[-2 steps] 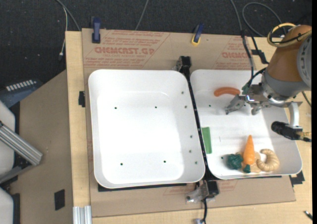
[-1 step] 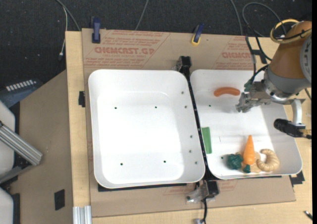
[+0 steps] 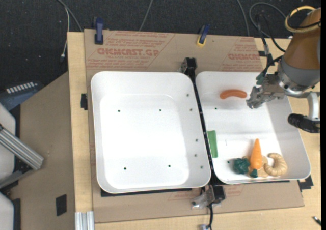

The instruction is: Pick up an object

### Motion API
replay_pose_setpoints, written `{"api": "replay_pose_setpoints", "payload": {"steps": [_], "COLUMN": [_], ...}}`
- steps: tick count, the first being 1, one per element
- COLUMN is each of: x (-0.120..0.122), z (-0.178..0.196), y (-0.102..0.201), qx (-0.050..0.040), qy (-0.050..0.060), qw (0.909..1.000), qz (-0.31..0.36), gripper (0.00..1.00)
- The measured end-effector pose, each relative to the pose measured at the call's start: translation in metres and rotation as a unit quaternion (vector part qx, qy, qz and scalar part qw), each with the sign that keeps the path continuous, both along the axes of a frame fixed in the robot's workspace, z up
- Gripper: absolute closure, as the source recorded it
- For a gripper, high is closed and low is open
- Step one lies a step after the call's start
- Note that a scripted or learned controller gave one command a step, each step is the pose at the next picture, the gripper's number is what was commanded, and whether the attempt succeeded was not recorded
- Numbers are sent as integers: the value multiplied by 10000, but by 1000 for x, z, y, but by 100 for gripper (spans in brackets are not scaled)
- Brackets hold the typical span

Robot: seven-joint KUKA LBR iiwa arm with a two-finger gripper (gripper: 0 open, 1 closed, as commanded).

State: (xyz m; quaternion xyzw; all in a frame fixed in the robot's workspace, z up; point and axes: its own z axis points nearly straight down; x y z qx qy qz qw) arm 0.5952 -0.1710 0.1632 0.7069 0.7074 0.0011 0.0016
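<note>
At the near rim of the right bin (image 3: 285, 122) an orange carrot (image 3: 256, 154), a green toy (image 3: 238, 165) and a tan curled piece (image 3: 275, 164) crowd one corner, a green block (image 3: 212, 143) lying beside the divider. The left bin (image 3: 102, 122) offers bare white floor on the brown tabletop (image 3: 76, 122). Farther back, the jaws (image 3: 254, 99) hang just right of an orange sausage (image 3: 233, 93); whether they are open or closed, I cannot tell.

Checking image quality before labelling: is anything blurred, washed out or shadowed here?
Camera view: the two-finger gripper looks soft, fingers unreadable; the right white bin is bright and nearly featureless; the orange sausage-shaped toy stays sharp, casting only a faint shadow.
</note>
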Motion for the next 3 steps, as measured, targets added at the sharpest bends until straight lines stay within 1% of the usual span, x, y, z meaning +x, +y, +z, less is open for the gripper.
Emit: {"api": "replay_pose_setpoints", "payload": {"steps": [1,2,3], "x": [2,3,0], "z": [43,97,91], "y": [-4,-4,53], "qx": [-2,-3,9], "qy": [-3,-9,17], "qw": [10000,10000,10000], "qz": [-3,-2,19], "gripper": [100,100,100]}}
